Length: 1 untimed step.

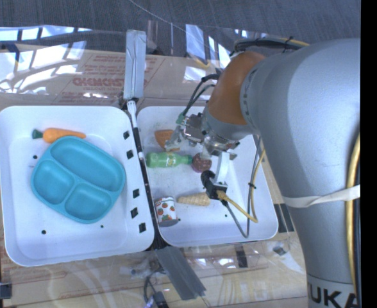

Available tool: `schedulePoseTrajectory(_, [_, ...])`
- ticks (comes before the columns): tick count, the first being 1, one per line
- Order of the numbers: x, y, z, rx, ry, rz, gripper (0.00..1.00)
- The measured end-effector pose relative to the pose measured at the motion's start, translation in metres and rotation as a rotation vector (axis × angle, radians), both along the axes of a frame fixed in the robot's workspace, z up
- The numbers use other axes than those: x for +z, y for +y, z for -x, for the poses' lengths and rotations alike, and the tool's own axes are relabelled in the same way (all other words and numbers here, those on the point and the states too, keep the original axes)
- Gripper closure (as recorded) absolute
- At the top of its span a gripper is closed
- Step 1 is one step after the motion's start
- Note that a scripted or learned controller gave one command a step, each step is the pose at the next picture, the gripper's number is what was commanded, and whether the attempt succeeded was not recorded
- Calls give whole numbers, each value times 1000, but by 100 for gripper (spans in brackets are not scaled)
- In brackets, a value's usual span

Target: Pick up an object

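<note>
The right bin [252,220] holds several small objects. A green bottle [166,160] lies on its side near the bin's left wall. An orange-brown piece [163,136] sits just above it. A dark red round item [202,163] rests at the bottle's right end. A pale cone [195,200] lies further forward, and a small patterned cup [165,210] stands at the front left corner. My gripper [181,133] hangs low over the back of this bin, right beside the orange-brown piece and above the bottle. The wrist hides its tips.
The left bin [15,230] carries a blue divided plate [77,178] and an orange carrot [61,134] at its back. A black-clipped divider [137,172] separates the bins. My arm's grey body [304,140] covers the right bin's right side. Cables [236,210] trail over the bin floor.
</note>
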<state>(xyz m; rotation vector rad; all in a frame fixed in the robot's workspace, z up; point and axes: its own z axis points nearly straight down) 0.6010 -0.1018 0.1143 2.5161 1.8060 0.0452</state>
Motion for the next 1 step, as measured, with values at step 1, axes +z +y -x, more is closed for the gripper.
schedulePoseTrajectory(1, [-16,-2,-53,163,37,-12,0])
